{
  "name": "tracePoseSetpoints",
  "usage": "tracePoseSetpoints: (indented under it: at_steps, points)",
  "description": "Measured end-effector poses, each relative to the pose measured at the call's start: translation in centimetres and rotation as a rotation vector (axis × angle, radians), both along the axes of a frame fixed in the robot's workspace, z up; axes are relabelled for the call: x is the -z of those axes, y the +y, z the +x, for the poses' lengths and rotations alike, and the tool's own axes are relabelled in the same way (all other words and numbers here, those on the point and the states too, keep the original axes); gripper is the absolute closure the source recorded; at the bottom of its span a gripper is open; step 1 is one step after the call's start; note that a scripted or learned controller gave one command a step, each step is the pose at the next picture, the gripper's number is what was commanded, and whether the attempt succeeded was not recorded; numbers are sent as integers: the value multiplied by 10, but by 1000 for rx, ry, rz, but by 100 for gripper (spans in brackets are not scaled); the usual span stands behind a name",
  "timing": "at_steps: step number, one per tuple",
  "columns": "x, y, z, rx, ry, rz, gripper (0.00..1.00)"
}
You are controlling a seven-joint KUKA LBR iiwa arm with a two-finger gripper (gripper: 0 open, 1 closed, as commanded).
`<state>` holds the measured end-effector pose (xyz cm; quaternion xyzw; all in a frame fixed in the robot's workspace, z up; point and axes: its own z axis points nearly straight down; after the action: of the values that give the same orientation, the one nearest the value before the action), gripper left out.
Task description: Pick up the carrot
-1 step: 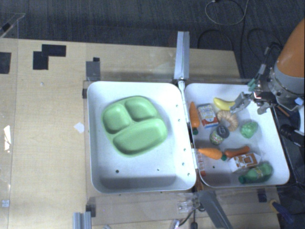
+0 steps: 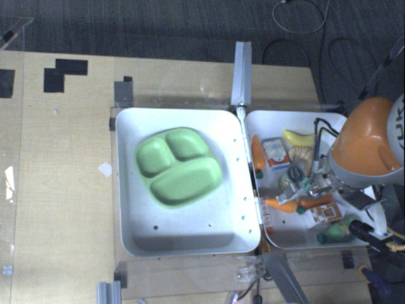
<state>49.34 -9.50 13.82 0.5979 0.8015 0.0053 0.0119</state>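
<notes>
Count of things on the bench

2 white bins (image 2: 126, 189); 1 green divided plate (image 2: 180, 166); 1 banana (image 2: 297, 137); 1 small carton (image 2: 274, 152); 3 orange carrot-like pieces (image 2: 257, 155); 1 green vegetable (image 2: 332, 234); 1 gripper (image 2: 302, 183).

A pale wood desk (image 2: 57, 189) is seen across the lower frame, with black tape marks (image 2: 63, 73) at 10 o'clock. Dark grey carpet (image 2: 139, 8) is seen along the top, and black cables (image 2: 304, 14) are looped at 1 o'clock.
</notes>
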Motion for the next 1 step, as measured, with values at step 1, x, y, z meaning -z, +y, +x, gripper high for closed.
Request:
tracePoseSetpoints:
  at_steps: [1]
  points:
    - [48,-2,2,-257,8,-2,0]
